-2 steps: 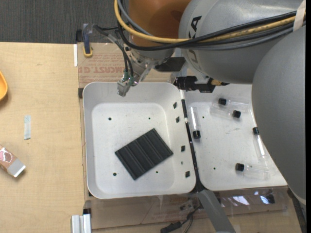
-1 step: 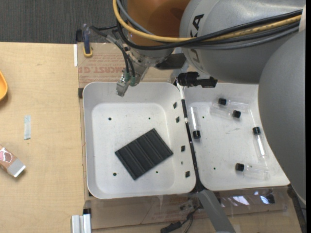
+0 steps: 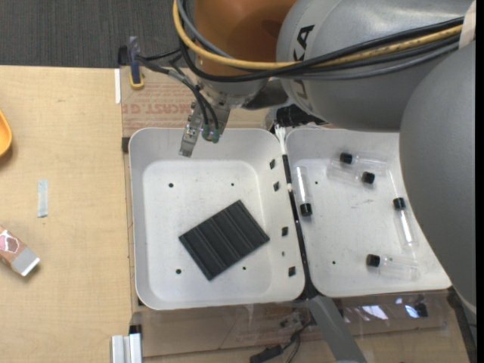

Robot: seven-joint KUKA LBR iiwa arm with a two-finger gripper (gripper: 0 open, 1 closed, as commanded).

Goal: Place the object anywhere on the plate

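Observation:
A black ribbed plate (image 3: 224, 239) lies flat and turned at an angle in the left bin (image 3: 151, 278), a little toward its front. Several clear tubes with black caps lie scattered in the right bin (image 3: 333, 278): one tube (image 3: 302, 191) runs along that bin's left wall, another tube (image 3: 404, 221) lies at its right side, and a third tube (image 3: 387, 264) rests near its front. My gripper (image 3: 199, 133) hangs over the back edge of the left bin, well behind the plate and apart from the tubes. The frame is too small and shadowed there to show whether it holds anything.
The big grey arm with its orange band (image 3: 242, 21) covers the top and right of the view. On the wooden bench to the left lie a small grey strip (image 3: 42, 199) and a wrapped item (image 3: 17, 252). Cardboard (image 3: 159, 100) sits behind the bins.

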